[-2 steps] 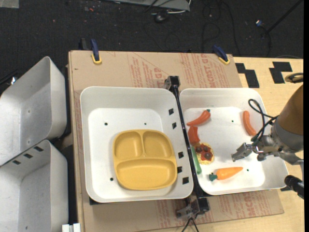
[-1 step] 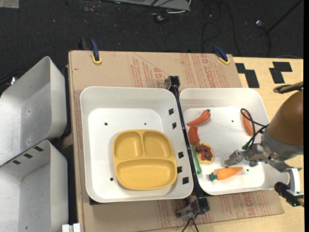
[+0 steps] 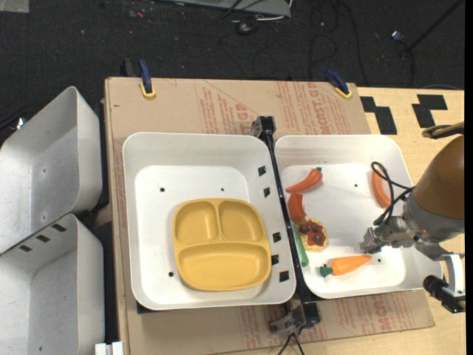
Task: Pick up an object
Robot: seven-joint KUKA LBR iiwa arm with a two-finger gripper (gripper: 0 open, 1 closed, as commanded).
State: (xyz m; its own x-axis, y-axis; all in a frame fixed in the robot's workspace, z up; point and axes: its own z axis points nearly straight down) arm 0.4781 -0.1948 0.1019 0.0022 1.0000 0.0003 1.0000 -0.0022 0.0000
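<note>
My gripper [image 3: 373,241] low in right bin [image 3: 347,157], just above carrot [image 3: 347,265]; jaw state, cannot tell; chili [image 3: 306,181] farther left; yellow tray [image 3: 220,244] in left bin [image 3: 148,161]

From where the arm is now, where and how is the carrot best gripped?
Probably across the orange body of the carrot, near its middle, coming straight down. It lies flat and almost level in the right bin, green end to the left, so the long sides are free. The tool is just above its thin end.
</note>
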